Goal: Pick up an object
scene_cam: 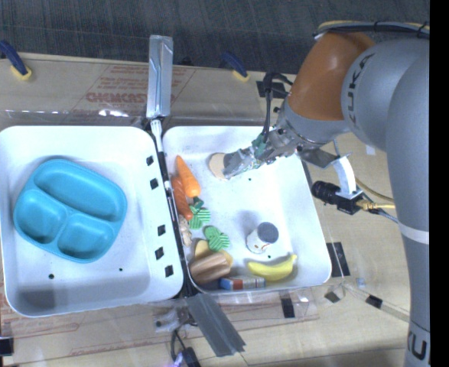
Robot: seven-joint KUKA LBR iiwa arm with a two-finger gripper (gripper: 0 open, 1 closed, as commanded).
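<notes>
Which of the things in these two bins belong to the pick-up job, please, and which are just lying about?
Belonging to the job:
- gripper, low in the right bin
- beige object right beside the gripper
- other candidates in that bin: carrot, banana, bread roll

Just lying about:
- blue divided plate in the left bin

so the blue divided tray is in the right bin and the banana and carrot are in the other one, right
Not quite. The camera view shows the blue divided tray lying in the left bin, not the right. The banana and the carrot are in the other one, the right bin, as you said.
</notes>
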